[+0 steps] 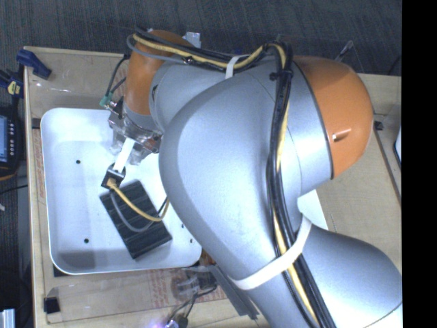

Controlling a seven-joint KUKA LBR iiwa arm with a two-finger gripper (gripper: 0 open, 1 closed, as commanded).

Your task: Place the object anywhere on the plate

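My gripper (127, 146) hangs low over the far part of the left white bin (65, 203), close to its floor. The grey arm with its orange band (143, 74) reaches in from the right and covers the bin's right side and everything beyond it. The angle hides what lies under the gripper.
The bin's bare white floor stretches left and toward the front of the gripper, with its rim (45, 125) at the left. A blue clamp (31, 61) sits at the bench's far left corner, and a dark device (7, 139) stands at the left edge.
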